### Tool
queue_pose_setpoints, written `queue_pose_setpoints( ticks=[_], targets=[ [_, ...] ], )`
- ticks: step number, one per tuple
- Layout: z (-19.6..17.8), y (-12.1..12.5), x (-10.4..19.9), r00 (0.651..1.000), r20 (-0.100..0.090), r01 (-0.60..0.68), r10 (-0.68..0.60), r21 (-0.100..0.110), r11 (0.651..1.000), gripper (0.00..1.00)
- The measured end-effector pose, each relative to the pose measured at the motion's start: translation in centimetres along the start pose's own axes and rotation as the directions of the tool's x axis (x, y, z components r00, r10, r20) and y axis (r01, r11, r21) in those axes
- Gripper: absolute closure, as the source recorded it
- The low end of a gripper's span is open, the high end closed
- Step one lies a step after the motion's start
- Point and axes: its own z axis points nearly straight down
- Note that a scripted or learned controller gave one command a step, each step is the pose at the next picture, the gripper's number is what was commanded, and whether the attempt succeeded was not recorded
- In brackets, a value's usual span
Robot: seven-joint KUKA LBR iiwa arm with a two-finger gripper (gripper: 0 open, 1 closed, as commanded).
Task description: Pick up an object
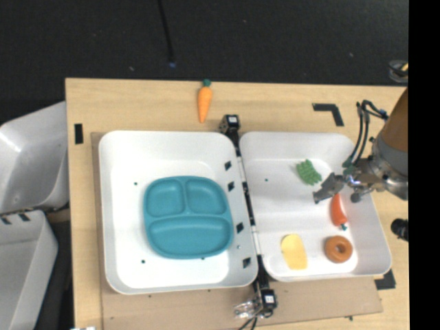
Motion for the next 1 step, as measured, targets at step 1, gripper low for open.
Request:
queue_pose_setpoints(
  ticks=[1],
  targets=[
    [-0.66, 0.27, 0.03, 1.0, 0.003, 0.003, -0.003, -0.013, 1.0, 0.0]
  ],
)
